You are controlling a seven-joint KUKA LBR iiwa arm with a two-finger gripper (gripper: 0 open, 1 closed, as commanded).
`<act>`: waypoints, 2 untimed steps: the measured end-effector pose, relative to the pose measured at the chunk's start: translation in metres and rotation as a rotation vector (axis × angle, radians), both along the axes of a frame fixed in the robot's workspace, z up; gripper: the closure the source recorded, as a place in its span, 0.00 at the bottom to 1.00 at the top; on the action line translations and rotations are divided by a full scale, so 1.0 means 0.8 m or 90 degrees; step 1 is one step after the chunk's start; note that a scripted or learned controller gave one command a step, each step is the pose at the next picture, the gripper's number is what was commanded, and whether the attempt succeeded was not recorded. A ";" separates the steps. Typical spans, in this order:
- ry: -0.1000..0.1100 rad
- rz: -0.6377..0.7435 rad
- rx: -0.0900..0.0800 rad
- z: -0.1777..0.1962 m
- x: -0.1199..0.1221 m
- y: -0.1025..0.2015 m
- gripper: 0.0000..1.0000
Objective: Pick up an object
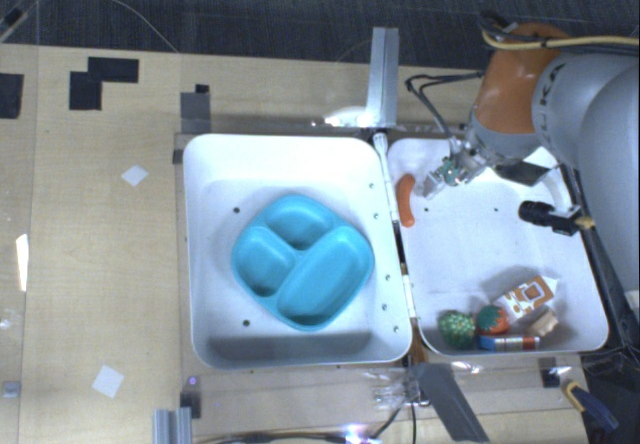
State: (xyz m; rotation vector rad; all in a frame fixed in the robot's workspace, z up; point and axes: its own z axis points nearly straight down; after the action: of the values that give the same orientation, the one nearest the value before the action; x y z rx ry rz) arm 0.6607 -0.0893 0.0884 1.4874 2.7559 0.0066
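An orange sausage-shaped object (pixel 404 200) is seen lying lengthwise in the right bin (pixel 470 272), pressed close against that bin's left wall, just beside the divider where the two bins meet. Little room is left between it and the wall; open white floor is found on its right side.

The gripper (pixel 443 177) is placed just to the right of the orange object and slightly farther back, low over the bin floor near the back left corner. Nothing is seen between its fingers, and whether they are spread or closed cannot be told from this view. Above it, the orange band and grey body of the arm (pixel 560 102) are seen reaching in over the back right corner of the bin.

A wide stretch of bare floor is left in the middle of the right bin. Along its front edge, well apart from the orange object, a small cluster is gathered: one green ball-like item (pixel 458 328), one small brown and white box (pixel 526 300), and a few small red, green and blue pieces (pixel 497 330) too tightly packed to count surely.

In the left bin (pixel 215 232), one blue divided tray (pixel 302 260) with three compartments is set near the centre, with open floor kept all around it.

Two bins are counted in all, resting on a pale wooden bench (pixel 90 262).
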 end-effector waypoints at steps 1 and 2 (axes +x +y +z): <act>0.002 0.000 0.000 0.000 -0.001 0.000 0.00; -0.006 0.003 -0.001 0.017 0.003 0.001 1.00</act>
State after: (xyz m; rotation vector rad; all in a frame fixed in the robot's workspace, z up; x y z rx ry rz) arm 0.6633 -0.0886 0.1018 1.4776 2.7519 0.0112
